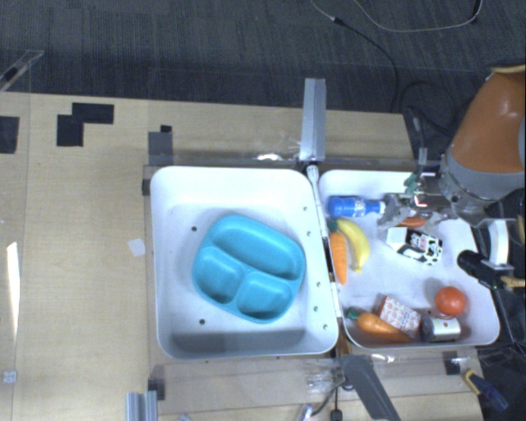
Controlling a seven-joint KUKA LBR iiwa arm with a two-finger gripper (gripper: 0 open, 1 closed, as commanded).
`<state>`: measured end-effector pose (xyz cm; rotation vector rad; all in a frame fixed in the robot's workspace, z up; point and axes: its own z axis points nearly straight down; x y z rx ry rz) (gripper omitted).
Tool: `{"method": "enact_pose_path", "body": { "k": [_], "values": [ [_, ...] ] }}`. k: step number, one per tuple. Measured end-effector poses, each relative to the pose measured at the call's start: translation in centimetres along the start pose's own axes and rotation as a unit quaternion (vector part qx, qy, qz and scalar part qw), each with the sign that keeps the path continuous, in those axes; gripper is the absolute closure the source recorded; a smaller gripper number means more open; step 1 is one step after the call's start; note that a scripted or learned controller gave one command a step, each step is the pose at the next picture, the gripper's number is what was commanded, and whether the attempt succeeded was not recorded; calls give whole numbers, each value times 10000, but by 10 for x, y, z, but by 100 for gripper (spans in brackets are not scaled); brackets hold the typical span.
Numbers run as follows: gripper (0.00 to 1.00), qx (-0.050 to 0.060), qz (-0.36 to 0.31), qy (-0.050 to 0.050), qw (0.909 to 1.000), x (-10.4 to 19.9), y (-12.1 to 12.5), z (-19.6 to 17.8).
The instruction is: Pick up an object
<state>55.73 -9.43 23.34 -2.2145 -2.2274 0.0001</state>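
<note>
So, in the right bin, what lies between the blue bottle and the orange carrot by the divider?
In the camera view, the yellow banana lies between the blue bottle and the orange carrot, close beside both.

Left bin (164, 271): holds 1 blue divided tray (248, 267) with 3 compartments, lying at a slant near the middle. Wooden surface (74, 271) around both bins; black tape patches (84, 122) at upper left. Dark carpeted floor (164, 41) along the top, a thin cable (386, 25) looping across it. Grey metal post (314, 119) stands upright at the far end between the bins.
</note>
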Motion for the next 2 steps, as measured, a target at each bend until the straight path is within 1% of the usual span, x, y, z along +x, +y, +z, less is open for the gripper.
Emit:
{"method": "enact_pose_path", "body": {
  "k": [1, 2],
  "values": [
    [100, -11, -16, 1, 10000, 1, 1, -10],
    [100, -24, 485, -2, 9988, 51, -34, -118]
  ]
}}
